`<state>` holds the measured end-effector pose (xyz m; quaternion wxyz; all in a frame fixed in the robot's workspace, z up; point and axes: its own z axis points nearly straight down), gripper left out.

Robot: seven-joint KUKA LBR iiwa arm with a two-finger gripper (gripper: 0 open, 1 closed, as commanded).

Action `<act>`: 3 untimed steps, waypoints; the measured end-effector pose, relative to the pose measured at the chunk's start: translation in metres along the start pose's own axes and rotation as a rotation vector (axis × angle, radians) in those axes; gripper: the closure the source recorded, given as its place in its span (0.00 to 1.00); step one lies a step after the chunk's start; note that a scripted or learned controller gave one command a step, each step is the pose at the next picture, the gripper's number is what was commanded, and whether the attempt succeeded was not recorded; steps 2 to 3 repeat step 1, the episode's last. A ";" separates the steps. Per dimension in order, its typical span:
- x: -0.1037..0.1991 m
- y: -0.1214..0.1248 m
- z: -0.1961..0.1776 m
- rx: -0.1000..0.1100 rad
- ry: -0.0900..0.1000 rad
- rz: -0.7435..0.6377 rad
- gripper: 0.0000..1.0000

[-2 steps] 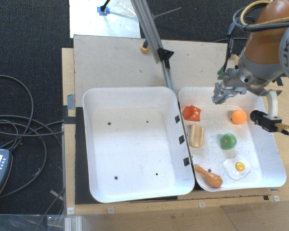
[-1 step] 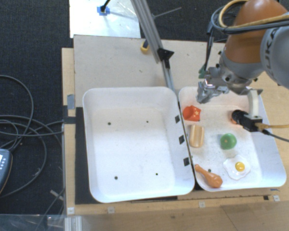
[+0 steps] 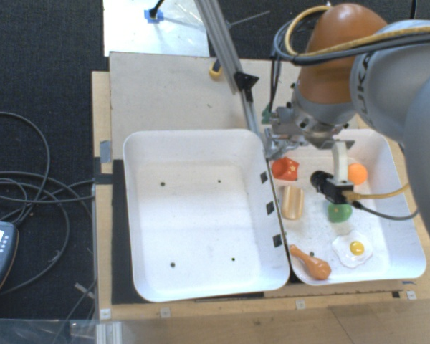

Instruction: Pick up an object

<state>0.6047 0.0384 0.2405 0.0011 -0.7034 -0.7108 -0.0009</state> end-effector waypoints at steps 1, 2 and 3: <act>0.057 -0.012 0.014 0.001 0.000 0.000 1.00; 0.057 -0.012 0.014 0.001 0.000 0.000 1.00; 0.057 -0.012 0.014 0.001 0.000 0.000 1.00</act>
